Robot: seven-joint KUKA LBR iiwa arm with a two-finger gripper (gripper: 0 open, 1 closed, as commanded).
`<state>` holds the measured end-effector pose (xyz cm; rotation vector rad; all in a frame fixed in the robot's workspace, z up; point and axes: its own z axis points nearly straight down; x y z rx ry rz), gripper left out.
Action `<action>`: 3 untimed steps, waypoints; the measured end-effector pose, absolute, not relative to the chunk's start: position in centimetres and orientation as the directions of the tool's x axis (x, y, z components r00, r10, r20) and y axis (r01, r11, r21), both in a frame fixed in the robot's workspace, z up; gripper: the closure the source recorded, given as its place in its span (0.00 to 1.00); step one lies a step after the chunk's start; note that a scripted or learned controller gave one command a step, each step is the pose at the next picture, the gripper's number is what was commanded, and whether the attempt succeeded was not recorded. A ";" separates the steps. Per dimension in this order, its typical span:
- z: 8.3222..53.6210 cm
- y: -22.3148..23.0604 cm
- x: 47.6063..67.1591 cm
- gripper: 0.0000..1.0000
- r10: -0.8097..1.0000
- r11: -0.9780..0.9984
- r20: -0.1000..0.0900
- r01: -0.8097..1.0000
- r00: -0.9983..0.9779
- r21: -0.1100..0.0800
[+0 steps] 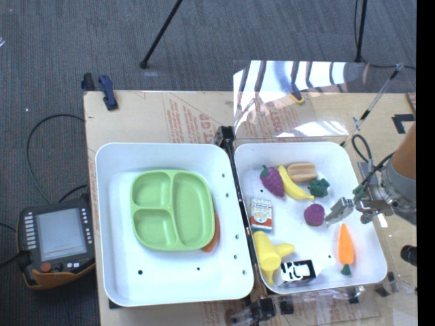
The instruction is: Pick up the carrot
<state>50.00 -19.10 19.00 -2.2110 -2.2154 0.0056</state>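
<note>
Two shallow white bins sit side by side on the table (170, 114). The carrot (346, 244) lies in the right bin (370, 267), in its lower right part, orange body upright in the frame with the green tip pointing toward the bottom edge, clear of the other items. The gripper (338, 211) enters from the right edge of the frame and hangs just above and slightly left of the carrot's top end; nothing is visible between its fingers, and whether they are spread or pressed together cannot be told at this resolution. A purple round item (314, 214) lies just left of the gripper. Further up in the same bin are a bunch of grapes (272, 180), a banana (294, 185), a bread roll (302, 171) and a green broccoli piece (319, 187). A small carton (261, 214) lies near the bin's left wall, with a yellow bottle (270, 252) and a black-and-white box (298, 271) below it. The left bin (115, 277) carries a green divided plate (172, 210) with an orange object (212, 240) showing under its lower right rim.
</note>
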 end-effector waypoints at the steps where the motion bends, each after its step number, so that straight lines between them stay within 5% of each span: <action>1: 9.5 -19.9 49.4 0.00 0.956 -0.295 0.000 0.955 0.295 0.017; 2: 10.1 -19.9 49.4 1.00 0.955 -0.296 0.004 0.955 0.296 0.008; 3: 10.2 -19.3 49.6 0.00 0.956 -0.295 0.015 0.956 0.295 0.004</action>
